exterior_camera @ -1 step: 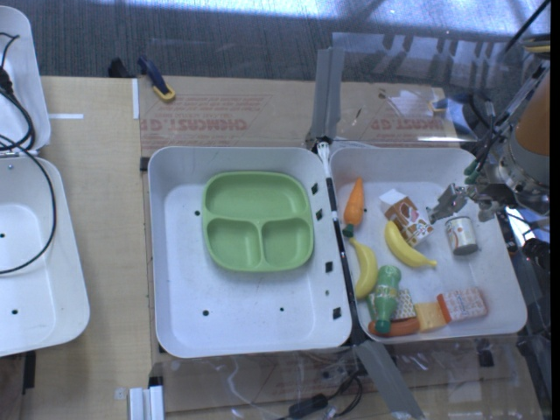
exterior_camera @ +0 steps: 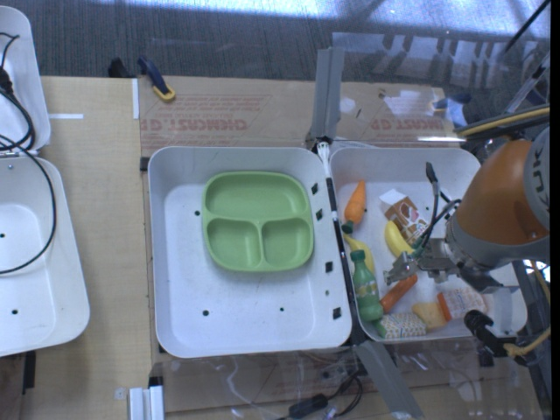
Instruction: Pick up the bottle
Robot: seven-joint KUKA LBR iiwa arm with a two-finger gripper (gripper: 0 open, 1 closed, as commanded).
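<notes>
The green bottle (exterior_camera: 367, 289) lies along the left wall of the right bin (exterior_camera: 455, 157), its neck pointing toward the far side. The gripper (exterior_camera: 409, 268) hangs low over the middle of that bin, below the arm's orange band (exterior_camera: 507, 204). It is a short way to the right of the bottle and apart from it. It sits just above a small orange carrot piece (exterior_camera: 397, 293).
The right bin also holds an upright carrot (exterior_camera: 354, 203), a banana (exterior_camera: 398, 238), a brown carton (exterior_camera: 405, 215) and several food pieces near its front edge. In the left bin (exterior_camera: 175, 304) lies a green divided plate (exterior_camera: 258, 220). A metal post (exterior_camera: 327, 94) stands behind the bins.
</notes>
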